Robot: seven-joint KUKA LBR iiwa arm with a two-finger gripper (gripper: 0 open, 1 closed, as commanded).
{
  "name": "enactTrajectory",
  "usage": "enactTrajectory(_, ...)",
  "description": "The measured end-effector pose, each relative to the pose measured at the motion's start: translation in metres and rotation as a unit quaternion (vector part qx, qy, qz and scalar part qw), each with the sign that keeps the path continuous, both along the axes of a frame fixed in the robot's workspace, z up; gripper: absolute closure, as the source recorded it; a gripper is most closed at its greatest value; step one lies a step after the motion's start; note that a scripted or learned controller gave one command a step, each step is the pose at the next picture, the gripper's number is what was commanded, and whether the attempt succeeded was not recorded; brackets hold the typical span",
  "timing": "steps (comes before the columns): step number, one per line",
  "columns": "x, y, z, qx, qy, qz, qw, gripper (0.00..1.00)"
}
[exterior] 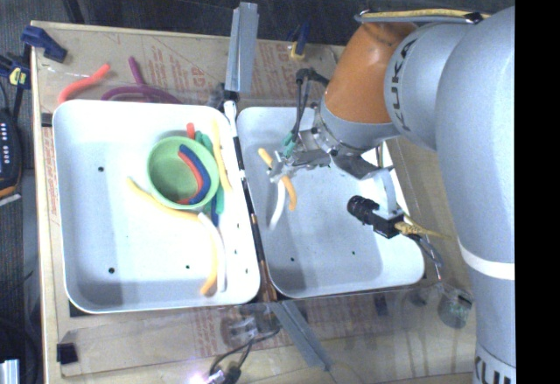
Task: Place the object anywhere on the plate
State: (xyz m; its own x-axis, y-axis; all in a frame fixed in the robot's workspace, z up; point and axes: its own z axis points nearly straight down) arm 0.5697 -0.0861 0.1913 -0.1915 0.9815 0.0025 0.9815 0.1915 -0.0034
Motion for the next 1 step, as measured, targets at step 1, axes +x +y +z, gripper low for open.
enactTrajectory(1,0.0,-0.0001,0.0001,0.0,0.0,0.0,1.0,0.0)
